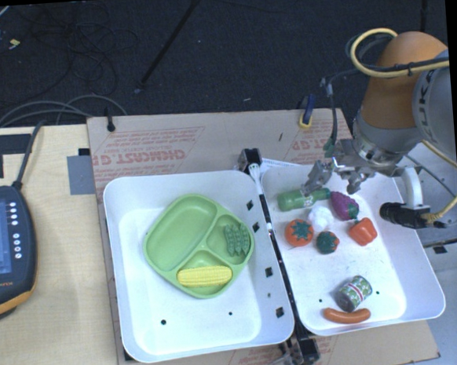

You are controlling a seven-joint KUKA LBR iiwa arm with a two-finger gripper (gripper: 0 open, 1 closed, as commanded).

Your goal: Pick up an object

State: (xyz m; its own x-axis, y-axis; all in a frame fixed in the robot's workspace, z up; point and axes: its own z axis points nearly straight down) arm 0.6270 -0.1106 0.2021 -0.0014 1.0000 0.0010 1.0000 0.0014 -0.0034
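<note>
Metal 2-finger gripper (337, 179), fingers spread open, nothing between; purple plastic eggplant (343, 205) below them, crowded neighbours risk a misgrab.

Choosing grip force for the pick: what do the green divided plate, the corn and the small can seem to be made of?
Green divided plate: likely moulded plastic, smooth with a soft sheen. Corn: probably toy plastic or rubber, uniform yellow with ridged rows. Small can: looks metal or hard plastic under a printed label; too small to tell.
</note>
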